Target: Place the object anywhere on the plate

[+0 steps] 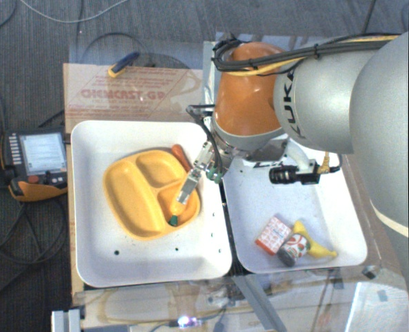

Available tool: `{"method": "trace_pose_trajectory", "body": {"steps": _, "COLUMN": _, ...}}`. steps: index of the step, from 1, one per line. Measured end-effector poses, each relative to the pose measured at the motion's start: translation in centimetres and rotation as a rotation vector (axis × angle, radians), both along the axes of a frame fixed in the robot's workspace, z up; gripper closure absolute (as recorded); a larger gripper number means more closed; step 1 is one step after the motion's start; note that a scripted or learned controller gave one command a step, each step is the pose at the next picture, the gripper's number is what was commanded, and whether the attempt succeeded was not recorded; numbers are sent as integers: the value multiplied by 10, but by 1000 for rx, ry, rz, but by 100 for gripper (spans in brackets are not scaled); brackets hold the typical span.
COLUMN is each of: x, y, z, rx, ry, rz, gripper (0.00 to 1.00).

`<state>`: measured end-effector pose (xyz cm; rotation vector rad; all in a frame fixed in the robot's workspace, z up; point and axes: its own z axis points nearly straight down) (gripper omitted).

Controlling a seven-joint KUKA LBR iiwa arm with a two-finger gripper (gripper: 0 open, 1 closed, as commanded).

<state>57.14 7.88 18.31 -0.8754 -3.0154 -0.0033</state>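
Note:
A yellow divided plate (138, 192) lies in the left bin (93, 254). In its right compartment lies an orange carrot-like object with a green tip (173, 219). My gripper (186, 191) reaches down and to the left from the orange wrist, and its end is right over that object. From this angle I cannot tell whether it grips the object. A second orange-red piece (180, 155) shows at the plate's far right rim, beside the gripper.
The right bin (335, 206) holds a red and white box (273, 234), a small can (291, 250) and a banana (313, 246) near its front. The arm's bulk covers the ridge between the bins. A handheld screen (37, 154) lies left of the bench.

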Motion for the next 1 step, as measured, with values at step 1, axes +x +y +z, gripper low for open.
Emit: {"method": "trace_pose_trajectory", "body": {"steps": 1, "x": -33, "y": -1, "z": 21, "rx": 0, "ry": 1, "rz": -4, "gripper": 0}}
